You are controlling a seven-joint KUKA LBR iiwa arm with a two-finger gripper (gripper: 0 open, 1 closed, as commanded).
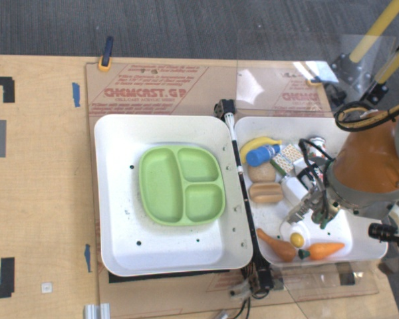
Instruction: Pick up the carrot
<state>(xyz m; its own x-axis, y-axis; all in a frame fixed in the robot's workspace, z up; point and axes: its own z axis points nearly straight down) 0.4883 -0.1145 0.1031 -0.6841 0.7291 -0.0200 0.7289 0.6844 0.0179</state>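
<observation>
One gripper (310, 208) hangs low over the right bin (359, 241), and whether its fingers are spread or closed, I can't tell. Just below it, the carrot (324, 250) lies by the bin's front wall, beside a fried egg (296, 236) and a sausage (276, 244). Left bin (120, 178) holds a green plate (182, 185).

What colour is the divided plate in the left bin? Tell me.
Light green: the divided plate has three compartments and shows best in the camera view.
</observation>
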